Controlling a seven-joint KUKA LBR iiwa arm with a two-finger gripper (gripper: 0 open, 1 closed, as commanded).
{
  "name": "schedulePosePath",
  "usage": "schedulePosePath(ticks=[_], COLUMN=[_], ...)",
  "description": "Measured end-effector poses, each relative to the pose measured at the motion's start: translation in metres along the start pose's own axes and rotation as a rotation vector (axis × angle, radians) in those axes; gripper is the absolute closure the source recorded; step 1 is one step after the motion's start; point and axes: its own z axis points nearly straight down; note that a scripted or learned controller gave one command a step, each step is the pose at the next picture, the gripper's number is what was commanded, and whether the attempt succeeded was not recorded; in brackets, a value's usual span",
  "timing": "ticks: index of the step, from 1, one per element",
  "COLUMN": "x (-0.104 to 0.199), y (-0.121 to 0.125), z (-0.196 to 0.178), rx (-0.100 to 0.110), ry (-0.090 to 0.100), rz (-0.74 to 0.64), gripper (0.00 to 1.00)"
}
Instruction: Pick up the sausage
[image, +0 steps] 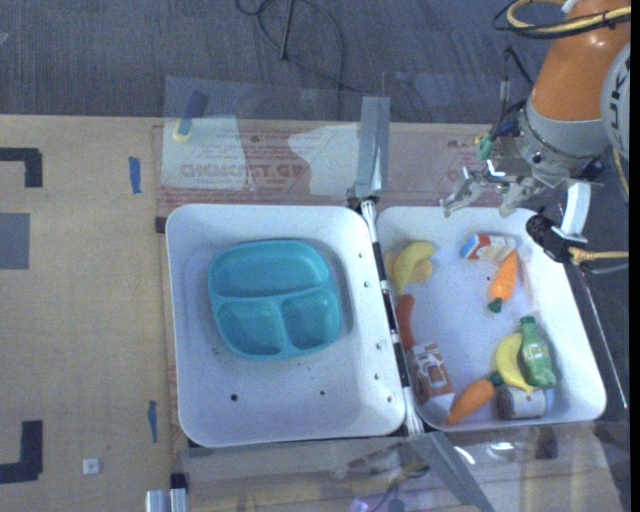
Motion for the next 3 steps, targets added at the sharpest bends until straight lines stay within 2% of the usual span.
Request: schedulePosePath(ticks=[1, 2, 3], x=[-0.076, -0.091, -0.086], y=[-0.07, -0.16, -0.108], z=[0.055, 0.153, 0.033], rx=[0.0, -0.005, 0.0], ry=[-0.001, 0.0, -0.001], rz=[0.142, 0.152, 0.349], gripper=[0.0, 0.0, 0.0])
